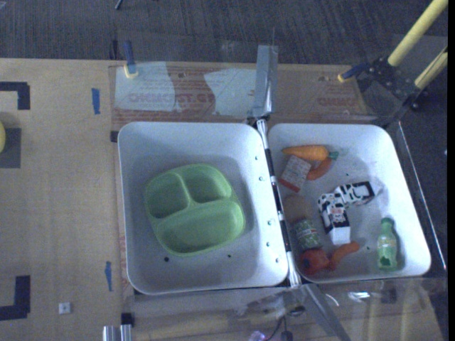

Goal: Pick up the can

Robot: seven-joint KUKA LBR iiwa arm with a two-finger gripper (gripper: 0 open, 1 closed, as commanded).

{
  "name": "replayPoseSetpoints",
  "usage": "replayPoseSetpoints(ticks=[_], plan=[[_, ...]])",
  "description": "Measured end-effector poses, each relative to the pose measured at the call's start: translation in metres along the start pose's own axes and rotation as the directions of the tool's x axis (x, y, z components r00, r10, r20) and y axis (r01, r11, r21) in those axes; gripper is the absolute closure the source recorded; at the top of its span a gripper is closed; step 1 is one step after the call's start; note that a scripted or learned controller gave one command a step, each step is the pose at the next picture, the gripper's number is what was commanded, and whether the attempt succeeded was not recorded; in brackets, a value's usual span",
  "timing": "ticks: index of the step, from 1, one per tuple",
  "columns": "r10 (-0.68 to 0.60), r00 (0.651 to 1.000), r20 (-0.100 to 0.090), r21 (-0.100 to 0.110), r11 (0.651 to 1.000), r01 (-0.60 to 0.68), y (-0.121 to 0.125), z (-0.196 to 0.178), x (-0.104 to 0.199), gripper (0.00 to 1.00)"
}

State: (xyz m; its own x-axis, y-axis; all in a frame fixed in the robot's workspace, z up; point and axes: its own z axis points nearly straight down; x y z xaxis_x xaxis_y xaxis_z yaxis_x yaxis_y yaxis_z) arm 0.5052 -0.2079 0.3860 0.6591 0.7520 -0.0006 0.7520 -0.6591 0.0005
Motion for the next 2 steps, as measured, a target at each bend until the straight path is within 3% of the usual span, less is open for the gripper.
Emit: replayPoseSetpoints(ticks=[1,2], plan=[[0.18,0.984,0.001,0.004,0.984,-0.18,-0.0142,0.1232,-0.0234,1.0],[0.395,0.919,0.002,0.003,0.919,-0.395,-0.014,0.1318,-0.0235,1.0]])
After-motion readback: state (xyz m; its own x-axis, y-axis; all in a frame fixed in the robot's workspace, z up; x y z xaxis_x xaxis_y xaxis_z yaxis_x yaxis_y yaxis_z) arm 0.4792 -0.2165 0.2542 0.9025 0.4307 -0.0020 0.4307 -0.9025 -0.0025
